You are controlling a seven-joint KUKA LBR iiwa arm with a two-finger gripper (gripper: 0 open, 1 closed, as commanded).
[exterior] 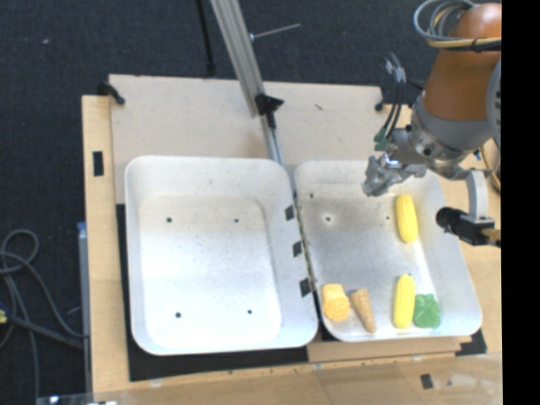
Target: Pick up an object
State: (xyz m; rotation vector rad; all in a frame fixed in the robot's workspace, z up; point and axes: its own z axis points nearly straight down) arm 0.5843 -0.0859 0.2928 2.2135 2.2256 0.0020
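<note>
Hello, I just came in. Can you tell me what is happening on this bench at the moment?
A grey robot arm with an orange band reaches in from the right. Its pincer hangs over the far part of the right bin, just beside a yellow piece, with nothing visibly in its grip. At the near edge of that bin lie an orange-yellow block, a tan cone, a second yellow piece and a green item. Nothing appears picked up yet.

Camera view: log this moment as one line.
gripper over right bin, above far corner | nearest: yellow piece | nothing seen held

Dark carpet floor [51, 32] (cables [25, 294] at left)
</note>
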